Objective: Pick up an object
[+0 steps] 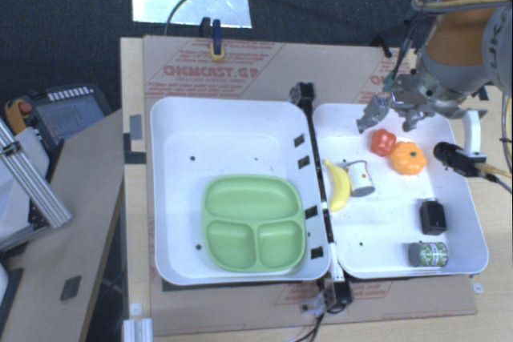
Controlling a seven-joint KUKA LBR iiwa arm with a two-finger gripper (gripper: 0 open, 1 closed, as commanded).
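Observation:
My gripper [391, 121] hangs over the back of the right bin [469, 196], open, its two grey fingers spread with nothing between them. Just below it in the view lies a small red fruit [383, 142], and an orange fruit [408, 159] rests to that one's right. A yellow banana [339, 187] lies by the bin's left wall, with a small silver can [361, 179] on its side against it. Nearer the front are a black box [433, 215] and a green can [427, 254] lying on its side.
The left bin [184, 132] holds a green divided plate [253, 222] at its front. A black divider rail [314, 172] runs between the bins. A black cylinder [454, 158] on the arm's side juts over the right bin's right edge.

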